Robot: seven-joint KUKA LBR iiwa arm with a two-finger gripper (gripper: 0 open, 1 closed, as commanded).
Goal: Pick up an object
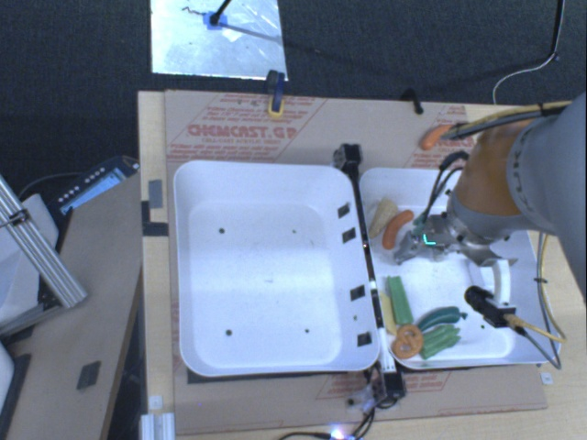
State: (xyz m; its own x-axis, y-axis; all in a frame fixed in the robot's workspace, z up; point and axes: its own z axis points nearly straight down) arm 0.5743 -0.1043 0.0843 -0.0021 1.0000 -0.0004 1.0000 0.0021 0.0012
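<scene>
The grey arm [543,168] reached in from the right over the right bin [477,348], its orange band [484,165] above the wrist. The gripper [408,250] hung low over the upper left part of that bin, pointing towards the divide between the two bins. Whether its grip was slack or closed could not be made out, and nothing could be seen held in it.

The things to pick lay in the right bin. An orange-red sausage-shaped piece [397,228] lay just beside the gripper's tip, on its upper side, with a pale piece [381,214] next to it against the bin's left wall. Lower down, a long green stick [399,299] lay along the left side beside a thin pale yellow strip [386,312]. Near the bottom edge sat a round orange slice [408,341], with two dark green pods [440,318] and [441,339] just to its right.

The left bin [266,169] stood alongside, touching the right one. Both rested on a printed cardboard sheet [243,128] on the desk [156,337]. Another orange piece [434,137] lay on the cardboard beyond the right bin's far edge.
</scene>
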